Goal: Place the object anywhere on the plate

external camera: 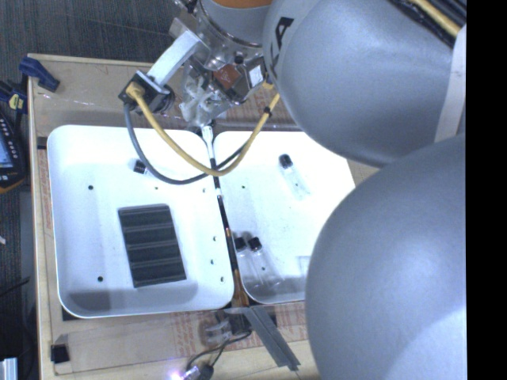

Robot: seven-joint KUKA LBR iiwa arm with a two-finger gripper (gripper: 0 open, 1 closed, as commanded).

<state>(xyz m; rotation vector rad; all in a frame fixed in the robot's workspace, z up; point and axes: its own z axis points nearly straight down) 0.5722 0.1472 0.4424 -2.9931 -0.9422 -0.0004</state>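
Note:
A dark ribbed rectangular plate (152, 245) lies in the left bin (71, 212), toward its front. Clear vials with black caps lie in the right bin (333, 172): one vial (293, 176) near the back, and two more vials (255, 256) side by side near the front left corner. My gripper (203, 115) hangs over the back edge where the two bins meet, well above and behind the plate, with yellow and black cables looping below it. I see nothing held in it.
A small black piece (139, 167) lies in the back of the left bin. The large grey arm (372, 133) covers much of the right bin. Blue clamps (36, 73) sit at the bench's back left corner. Metal hardware (245, 329) sits in front of the bins.

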